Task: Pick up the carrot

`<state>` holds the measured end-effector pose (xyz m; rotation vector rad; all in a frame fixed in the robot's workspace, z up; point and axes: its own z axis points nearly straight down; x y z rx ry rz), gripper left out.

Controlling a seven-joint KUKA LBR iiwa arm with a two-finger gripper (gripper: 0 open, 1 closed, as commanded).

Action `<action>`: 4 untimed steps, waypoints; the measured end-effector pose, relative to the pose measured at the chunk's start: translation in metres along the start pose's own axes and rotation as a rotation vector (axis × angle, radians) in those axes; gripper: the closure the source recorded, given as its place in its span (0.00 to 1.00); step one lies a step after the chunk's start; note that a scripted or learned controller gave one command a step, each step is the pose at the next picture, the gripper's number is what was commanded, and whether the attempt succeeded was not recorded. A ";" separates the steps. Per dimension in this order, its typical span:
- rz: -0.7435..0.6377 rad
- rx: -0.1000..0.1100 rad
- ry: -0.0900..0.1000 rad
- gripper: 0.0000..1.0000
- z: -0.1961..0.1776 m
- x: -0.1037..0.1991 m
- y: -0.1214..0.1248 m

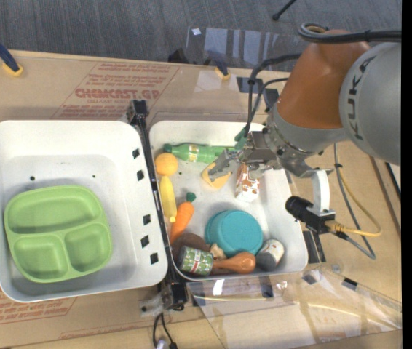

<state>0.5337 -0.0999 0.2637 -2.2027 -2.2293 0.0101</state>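
Observation:
The carrot [182, 221] is orange with a green top and lies against the left wall of the right bin [279, 133], pointing toward the front. It sits between a yellow banana [167, 197] and a teal bowl [234, 231]. My gripper [234, 164] hangs over the back middle of the same bin, above a yellow cheese wedge [214, 177] and a small carton [247, 183]. It is up and to the right of the carrot, well apart from it. The fingers look open, with nothing held between them.
The right bin also holds a green bottle [195, 152], an orange [166, 165], a dark can [195, 261], a drumstick [236, 262] and a small grey can [270, 252]. In the left bin [17, 140] lies a green divided plate [57, 231].

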 end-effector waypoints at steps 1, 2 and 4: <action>-0.252 0.003 -0.001 0.00 0.074 0.047 0.011; -0.246 -0.001 -0.001 0.00 0.174 0.001 -0.034; -0.025 -0.003 -0.001 1.00 0.073 0.049 -0.056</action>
